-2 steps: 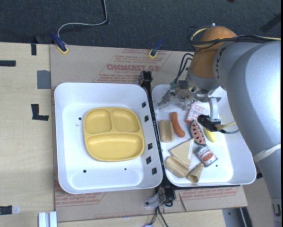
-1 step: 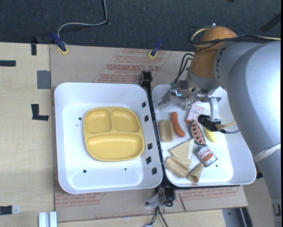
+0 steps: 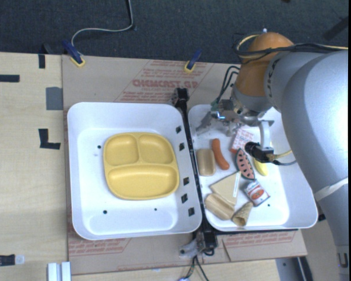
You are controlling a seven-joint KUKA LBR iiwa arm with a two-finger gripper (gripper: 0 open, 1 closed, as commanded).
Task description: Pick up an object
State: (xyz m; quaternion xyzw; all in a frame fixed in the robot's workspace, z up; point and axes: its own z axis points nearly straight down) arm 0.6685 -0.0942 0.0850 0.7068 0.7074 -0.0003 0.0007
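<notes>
At the left of the frame we see the left bin (image 3: 81,157), which holds a yellow divided plate (image 3: 142,165) lying flat near its centre. Right of the black divider we see the right bin (image 3: 292,206), which holds the small objects available for picking. In its left part a tan bread roll (image 3: 205,162) lies beside an orange hot dog sausage (image 3: 219,154); below them lie a pale sandwich wedge (image 3: 224,187), a tan block (image 3: 218,206) and a cone (image 3: 242,214). Further right we see a watermelon slice (image 3: 245,164), a yellow piece (image 3: 261,167) and a small red can (image 3: 256,193). The gripper (image 3: 227,116) sits at the upper edge of the right bin, above the sausage, under the orange band and grey arm (image 3: 310,116). We cannot tell from this view whether it is released or clenched, and no object is visibly in its grasp.
</notes>
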